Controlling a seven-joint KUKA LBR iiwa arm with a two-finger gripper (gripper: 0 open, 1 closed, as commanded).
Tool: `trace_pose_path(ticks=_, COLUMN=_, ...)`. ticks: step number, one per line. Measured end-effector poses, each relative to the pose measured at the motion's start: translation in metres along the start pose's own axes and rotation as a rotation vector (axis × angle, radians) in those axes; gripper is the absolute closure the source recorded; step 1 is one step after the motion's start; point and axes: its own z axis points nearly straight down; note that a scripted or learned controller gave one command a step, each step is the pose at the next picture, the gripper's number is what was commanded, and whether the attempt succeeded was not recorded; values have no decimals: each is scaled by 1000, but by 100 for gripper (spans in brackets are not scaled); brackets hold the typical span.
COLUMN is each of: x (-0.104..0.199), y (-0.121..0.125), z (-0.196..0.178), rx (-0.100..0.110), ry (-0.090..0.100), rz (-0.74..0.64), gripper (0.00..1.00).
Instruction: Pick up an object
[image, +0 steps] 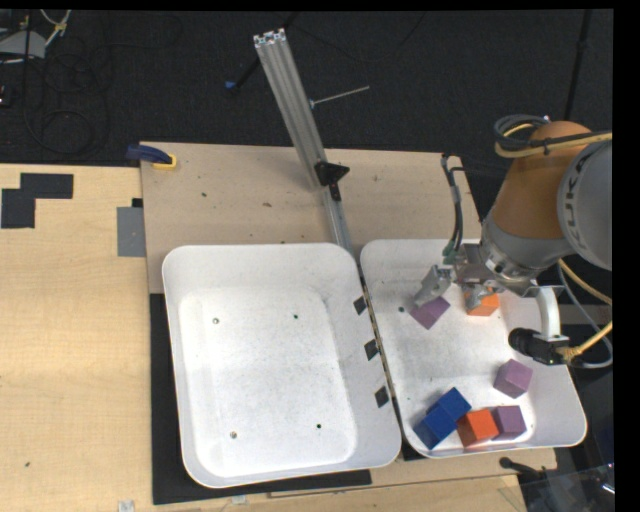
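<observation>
Two white bins are sitting side by side on the surface.
Robot gripper (452, 283) is hovering at twelve o'clock in the right bin (570, 425), finger state unclear, purple block (430, 312) just beneath it.

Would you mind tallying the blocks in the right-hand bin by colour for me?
Purple blocks: 3 (near the end effector, right of centre, near the bin's front edge)
Orange blocks: 2 (by the end effector, near the front edge)
Blue blocks: 1
Total: 6
</observation>
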Motion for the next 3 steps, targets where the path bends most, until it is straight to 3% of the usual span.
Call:
trace_pose_path(ticks=1, x=4, y=0, z=65, rx=0, ry=0, rz=3, gripper=0)
trace_pose_path(ticks=2, x=4, y=0, z=71, rx=-8, ry=-2, rz=6, gripper=0)
trace_pose_path(ticks=3, x=2, y=0, z=61, rx=-7, ry=-1, rz=13, gripper=100)
